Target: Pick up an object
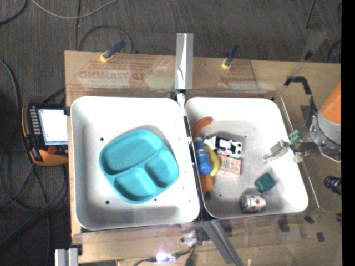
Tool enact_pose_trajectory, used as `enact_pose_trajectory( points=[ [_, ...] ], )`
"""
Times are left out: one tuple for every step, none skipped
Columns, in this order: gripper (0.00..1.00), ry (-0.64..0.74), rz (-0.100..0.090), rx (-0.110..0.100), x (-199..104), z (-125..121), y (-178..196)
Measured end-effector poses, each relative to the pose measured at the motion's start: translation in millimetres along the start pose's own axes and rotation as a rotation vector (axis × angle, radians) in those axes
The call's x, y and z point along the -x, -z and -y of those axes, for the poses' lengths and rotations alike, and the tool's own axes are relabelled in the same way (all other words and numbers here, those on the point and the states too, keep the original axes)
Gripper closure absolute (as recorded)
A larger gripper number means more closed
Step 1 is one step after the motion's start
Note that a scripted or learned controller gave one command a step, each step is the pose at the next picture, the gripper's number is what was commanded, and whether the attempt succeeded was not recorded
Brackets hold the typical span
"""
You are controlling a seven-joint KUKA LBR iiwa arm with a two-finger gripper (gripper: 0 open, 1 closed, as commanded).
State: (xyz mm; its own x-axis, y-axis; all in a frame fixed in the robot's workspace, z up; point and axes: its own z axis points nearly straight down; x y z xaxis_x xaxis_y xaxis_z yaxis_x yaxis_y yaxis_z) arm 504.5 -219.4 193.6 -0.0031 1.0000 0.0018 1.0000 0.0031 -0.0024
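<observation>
In the right bin [244, 107] lie several small objects. An orange piece [201, 125] sits at the upper left, with a blue bottle [200, 155] and a yellow item [212, 157] against the left wall. A black-and-white box [228, 146] and a pink patterned packet [229, 165] rest in the middle. A small teal block [265, 182] and a silver can with red marks [253, 203] lie at the lower right. My gripper [275, 150] hangs over the bin's right side, above and just right of the teal block, with nothing visibly held.
The left bin [83, 148] holds a teal divided tray [138, 165]. A metal post [183, 60] stands behind the wall between the bins. A tablet [51, 127] lies left of the bench. The arm's orange band [334, 107] is at the right edge.
</observation>
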Motion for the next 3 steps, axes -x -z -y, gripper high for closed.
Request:
enact_pose_trajectory(
  points=[
    [0.0, 0.005, 0.004, 0.002, -33, -40, -100],
    [0.0, 0.051, 0.008, 0.013, -45, -125, -104],
    [0.0, 0.102, 0.007, 0.012, -118, -115, -103]
  ],
)
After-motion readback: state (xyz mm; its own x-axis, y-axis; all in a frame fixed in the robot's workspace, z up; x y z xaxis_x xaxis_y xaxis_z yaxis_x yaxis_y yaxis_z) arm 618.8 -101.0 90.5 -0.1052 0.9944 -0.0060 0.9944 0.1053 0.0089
